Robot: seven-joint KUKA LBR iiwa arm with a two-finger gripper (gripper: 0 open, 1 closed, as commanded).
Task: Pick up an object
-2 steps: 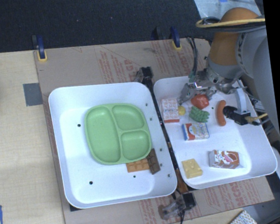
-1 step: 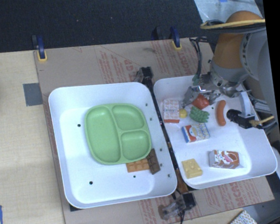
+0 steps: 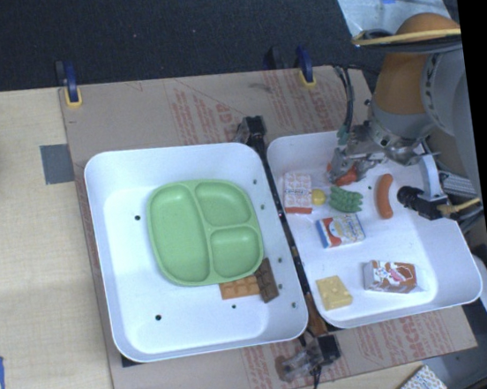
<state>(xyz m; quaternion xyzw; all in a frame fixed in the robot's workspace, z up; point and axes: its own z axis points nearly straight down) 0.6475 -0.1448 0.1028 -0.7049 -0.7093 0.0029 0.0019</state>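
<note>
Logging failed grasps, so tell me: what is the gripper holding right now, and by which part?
Cannot be told: the gripper hangs low over the right bin, just above the green toy.

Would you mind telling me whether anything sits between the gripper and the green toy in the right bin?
Nothing visible does. The gripper hangs at the far side of the right bin, just above the green toy, with bare bin floor between them. The sausage lies to one side and the small carton to the other.
</note>
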